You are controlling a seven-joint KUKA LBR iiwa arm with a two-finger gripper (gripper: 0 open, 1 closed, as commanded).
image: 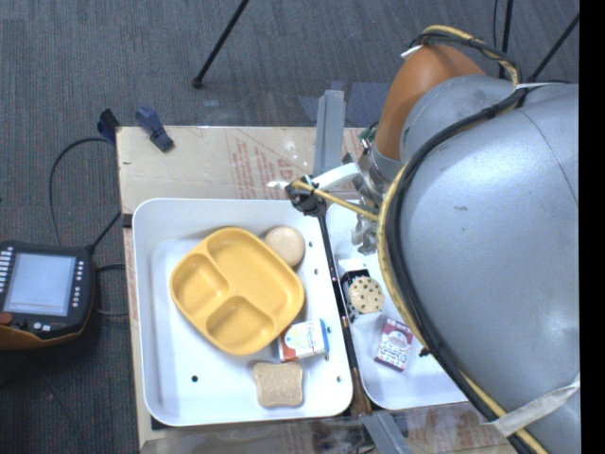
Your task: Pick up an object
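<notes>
While the grey arm [492, 244] bulks over the right bin [416, 391], its pincer is hidden behind the wrist, so I cannot tell its state. Left bin [151, 348] on the table [217, 164] holds a yellow divided plate [236, 289], a round bun [285, 245] touching the plate's far edge, a small milk carton [304, 340] at its near edge, and a slice of toast [278, 384] just below the carton. Along the right bin's left side lie a cookie [365, 295] and a small red-and-white packet [394, 344], near each other and beside the arm.
</notes>
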